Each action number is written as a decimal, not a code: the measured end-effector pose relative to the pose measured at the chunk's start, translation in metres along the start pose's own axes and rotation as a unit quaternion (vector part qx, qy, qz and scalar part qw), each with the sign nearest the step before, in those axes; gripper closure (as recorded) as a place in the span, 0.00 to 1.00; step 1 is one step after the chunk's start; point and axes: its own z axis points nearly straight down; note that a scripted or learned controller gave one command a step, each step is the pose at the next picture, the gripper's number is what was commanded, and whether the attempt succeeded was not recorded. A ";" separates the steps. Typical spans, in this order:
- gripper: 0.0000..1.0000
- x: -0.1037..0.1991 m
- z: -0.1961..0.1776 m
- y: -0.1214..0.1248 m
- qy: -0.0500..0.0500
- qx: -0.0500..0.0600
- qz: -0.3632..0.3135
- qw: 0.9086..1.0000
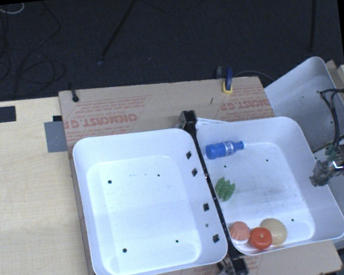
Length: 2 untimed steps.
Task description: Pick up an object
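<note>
The right bin (318, 209) holds a blue bottle (224, 149) lying on its side near the far left corner. A small green leafy object (225, 189) lies by the bin's left wall. At the near edge sit a pink and white round object (239, 231), a red tomato-like ball (260, 238) and a beige round object (274, 229), all close together. My gripper (321, 176) is at the right rim of the right bin, outside the objects, with nothing seen between its fingers.
The left bin (89, 175) stands beside the right one, joined by a black divider strip (206, 185). Both rest on cardboard (131, 111) on a wooden bench. A white sheet and cables lie at the right, near the arm.
</note>
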 end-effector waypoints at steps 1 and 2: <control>1.00 -0.001 -0.088 0.000 -0.002 -0.005 -0.001 1.000; 1.00 -0.001 -0.103 0.000 -0.001 -0.002 -0.001 1.000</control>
